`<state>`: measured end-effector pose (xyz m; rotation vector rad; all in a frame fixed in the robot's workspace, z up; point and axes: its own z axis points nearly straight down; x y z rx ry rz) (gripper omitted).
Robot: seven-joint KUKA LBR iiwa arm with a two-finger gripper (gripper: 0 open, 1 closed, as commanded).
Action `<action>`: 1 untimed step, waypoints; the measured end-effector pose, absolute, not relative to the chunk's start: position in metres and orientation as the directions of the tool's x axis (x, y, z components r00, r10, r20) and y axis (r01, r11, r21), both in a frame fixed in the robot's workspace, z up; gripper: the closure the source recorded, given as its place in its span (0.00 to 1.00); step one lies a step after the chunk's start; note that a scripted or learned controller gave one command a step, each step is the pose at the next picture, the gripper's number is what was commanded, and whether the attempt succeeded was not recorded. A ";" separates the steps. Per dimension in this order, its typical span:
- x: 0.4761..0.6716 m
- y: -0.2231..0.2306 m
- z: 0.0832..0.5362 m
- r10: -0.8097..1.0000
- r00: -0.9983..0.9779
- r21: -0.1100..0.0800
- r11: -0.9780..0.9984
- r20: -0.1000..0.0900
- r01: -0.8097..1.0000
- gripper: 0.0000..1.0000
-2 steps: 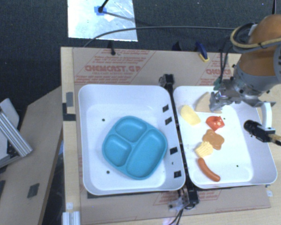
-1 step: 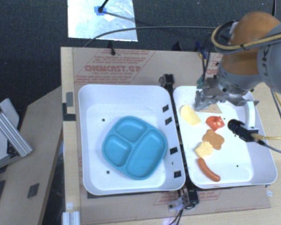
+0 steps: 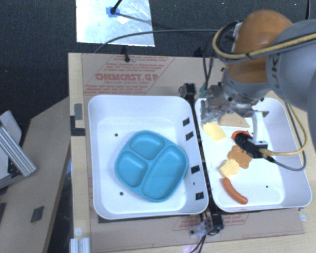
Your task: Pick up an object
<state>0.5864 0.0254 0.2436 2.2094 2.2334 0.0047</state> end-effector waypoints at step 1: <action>0.584 0.070 0.233 1.000 -0.010 0.000 0.010 0.002 1.000 1.00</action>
